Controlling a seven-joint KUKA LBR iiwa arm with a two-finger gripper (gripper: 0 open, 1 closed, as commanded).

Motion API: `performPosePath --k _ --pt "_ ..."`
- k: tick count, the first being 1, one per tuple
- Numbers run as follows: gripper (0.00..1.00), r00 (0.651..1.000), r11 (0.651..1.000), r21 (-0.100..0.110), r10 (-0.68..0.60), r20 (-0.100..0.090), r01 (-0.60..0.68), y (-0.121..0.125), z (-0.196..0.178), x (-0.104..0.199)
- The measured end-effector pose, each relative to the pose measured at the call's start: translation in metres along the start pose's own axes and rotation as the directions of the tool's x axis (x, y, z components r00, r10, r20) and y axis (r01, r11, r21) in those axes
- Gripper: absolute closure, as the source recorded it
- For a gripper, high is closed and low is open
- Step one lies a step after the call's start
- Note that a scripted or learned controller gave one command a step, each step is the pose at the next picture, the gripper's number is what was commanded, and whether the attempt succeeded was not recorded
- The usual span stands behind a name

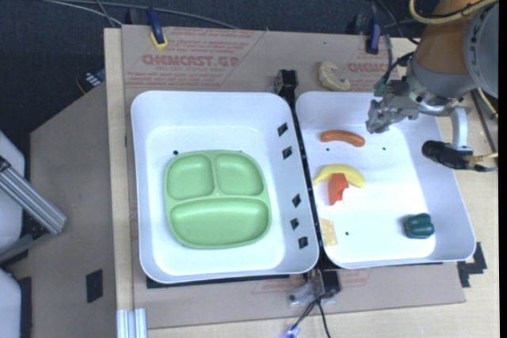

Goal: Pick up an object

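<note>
Cardboard covers the bench [206, 59] under two white bins, and the left bin [150, 170] holds a green divided plate [216, 198]. Taking the right bin [444, 202] as landmark: a sausage [342, 138] lies near its far left corner, a yellow banana [339, 173] and red piece [337, 187] touch at its left side, a cracker [326, 232] sits at its near left corner, and a dark green object [418, 226] rests near its right front. Over its far edge, just right of the sausage, hangs the gripper [380, 120]; I cannot tell how it is set, and nothing is seen grasped.

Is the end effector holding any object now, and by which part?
Nothing is held. The end effector hovers over the right bin, just right of the sausage, which lies free.
</note>
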State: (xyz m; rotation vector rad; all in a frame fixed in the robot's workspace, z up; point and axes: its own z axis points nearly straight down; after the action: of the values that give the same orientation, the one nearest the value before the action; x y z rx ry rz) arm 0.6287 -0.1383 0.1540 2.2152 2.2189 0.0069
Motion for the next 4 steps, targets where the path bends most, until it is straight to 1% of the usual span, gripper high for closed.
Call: performPosePath --k 2,3,4 --pt "1.00 1.000 1.000 0.000 0.000 0.000 0.000 0.020 -0.102 0.008" --pt "1.00 1.000 1.000 0.011 -0.003 -0.004 0.003 -0.001 -0.089 0.061" --pt "1.00 1.000 1.000 0.012 -0.004 -0.005 0.004 -0.025 -0.080 0.118"
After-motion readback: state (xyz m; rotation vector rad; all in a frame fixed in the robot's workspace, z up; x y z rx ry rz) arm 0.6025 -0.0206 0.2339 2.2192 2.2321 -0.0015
